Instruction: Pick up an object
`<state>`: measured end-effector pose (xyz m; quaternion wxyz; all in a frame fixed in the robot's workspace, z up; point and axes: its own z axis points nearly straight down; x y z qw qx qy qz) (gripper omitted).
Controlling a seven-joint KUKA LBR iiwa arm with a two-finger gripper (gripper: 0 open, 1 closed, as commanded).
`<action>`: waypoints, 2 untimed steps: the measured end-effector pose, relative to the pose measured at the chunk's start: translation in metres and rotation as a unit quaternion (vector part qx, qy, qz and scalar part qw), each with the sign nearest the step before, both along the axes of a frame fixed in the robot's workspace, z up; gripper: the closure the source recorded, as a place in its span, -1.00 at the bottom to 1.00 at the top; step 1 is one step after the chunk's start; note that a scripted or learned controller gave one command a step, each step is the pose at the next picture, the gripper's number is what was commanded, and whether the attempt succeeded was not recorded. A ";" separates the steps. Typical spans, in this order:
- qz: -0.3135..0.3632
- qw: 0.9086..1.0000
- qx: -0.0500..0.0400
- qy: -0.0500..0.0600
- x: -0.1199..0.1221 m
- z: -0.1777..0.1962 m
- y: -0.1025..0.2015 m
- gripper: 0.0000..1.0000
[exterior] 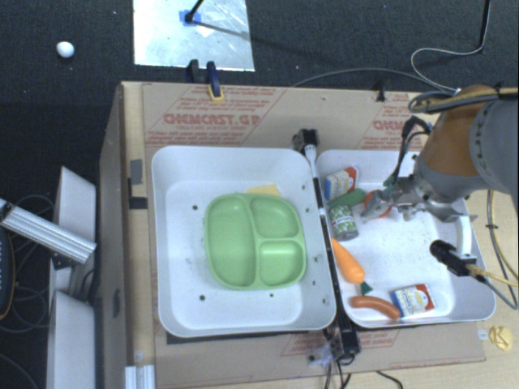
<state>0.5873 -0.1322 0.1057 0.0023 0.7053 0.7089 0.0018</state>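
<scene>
- The gripper (pixel 379 205) sits low in the right bin (pixel 422 254), toward its 12 o'clock half, at the end of the grey arm with its orange band (pixel 450 140) coming in from 3 o'clock.
- Whether the gripper is apart or together I cannot tell; metal parts blur together at the tip, and nothing is clearly seen clamped in it.
- The nearest thing is the green can (pixel 344 215), lying just beside the gripper at its 9 o'clock. Whether they touch is unclear.
- The can's long axis runs roughly 12 to 6 o'clock, slightly tilted, along the wall between the 2 bins. It looks like a hard, smooth cylinder with a printed label, so it may roll if nudged.
- A small carton (pixel 339 181) with red and blue print stands at 11 o'clock from the gripper, against the same wall.
- The orange carrot (pixel 349 262), tapered and matte, lies at 7 o'clock, its long axis running 11 to 5.
- A sausage (pixel 375 305) and a flat red-and-white packet (pixel 414 300) lie near the bin's 6 o'clock rim, well apart from the gripper.
- The left bin (pixel 186 290) holds a green plastic tray (pixel 255 240) with 3 compartments, plus a yellow piece (pixel 263 190) at its 12 o'clock edge.
- My judgement: the can is the likeliest pick, needing a short shift toward 9 o'clock.
</scene>
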 end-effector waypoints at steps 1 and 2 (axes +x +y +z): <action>0.000 1.000 0.000 0.001 0.058 -0.018 -0.006 -1.00; 0.002 1.000 -0.001 0.000 0.058 -0.009 -0.005 1.00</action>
